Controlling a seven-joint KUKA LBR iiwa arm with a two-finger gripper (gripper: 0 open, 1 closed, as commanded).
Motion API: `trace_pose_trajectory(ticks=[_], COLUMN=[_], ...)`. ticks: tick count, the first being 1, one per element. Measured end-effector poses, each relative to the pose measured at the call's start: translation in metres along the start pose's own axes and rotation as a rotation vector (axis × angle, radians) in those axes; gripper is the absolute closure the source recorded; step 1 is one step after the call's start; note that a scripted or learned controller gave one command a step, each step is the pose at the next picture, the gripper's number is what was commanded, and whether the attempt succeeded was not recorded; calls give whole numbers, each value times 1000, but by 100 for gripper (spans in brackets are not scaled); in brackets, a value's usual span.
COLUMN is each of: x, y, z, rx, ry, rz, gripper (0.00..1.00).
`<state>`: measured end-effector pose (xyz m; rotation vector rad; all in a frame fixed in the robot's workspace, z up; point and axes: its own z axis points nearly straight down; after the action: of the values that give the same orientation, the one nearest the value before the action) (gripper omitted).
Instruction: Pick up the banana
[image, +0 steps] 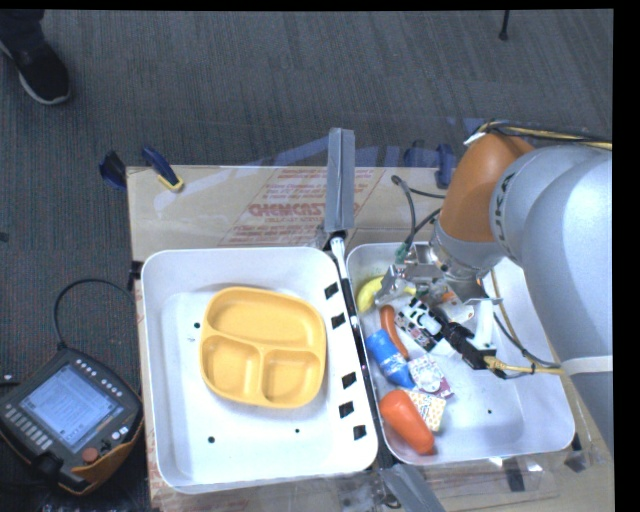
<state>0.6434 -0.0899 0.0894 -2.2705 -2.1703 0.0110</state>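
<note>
The banana (369, 292) is small and yellow. It lies in the right bin (520, 420), in the far left corner against the wall. My gripper (403, 287) hangs low over that corner, just right of the banana and close to touching it. The grey wrist with its orange band (478, 190) hides the bin's back edge behind it. Part of the banana's right end is covered by the gripper.
Beside the gripper lie a red sausage (391, 329), a blue bottle (386, 359), an orange carrot (408, 420) and two small printed packets (428, 376). In the left bin (170, 430) sits a yellow divided plate (263, 346). A teach pendant (68, 416) lies on the floor at lower left.
</note>
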Motion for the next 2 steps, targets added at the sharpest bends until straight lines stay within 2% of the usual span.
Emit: trace_pose_trajectory(ticks=[1, 2], x=[3, 5], y=[-1, 0], z=[1, -6], rx=[2, 2], ry=[1, 3], rz=[137, 131], gripper=[0, 100])
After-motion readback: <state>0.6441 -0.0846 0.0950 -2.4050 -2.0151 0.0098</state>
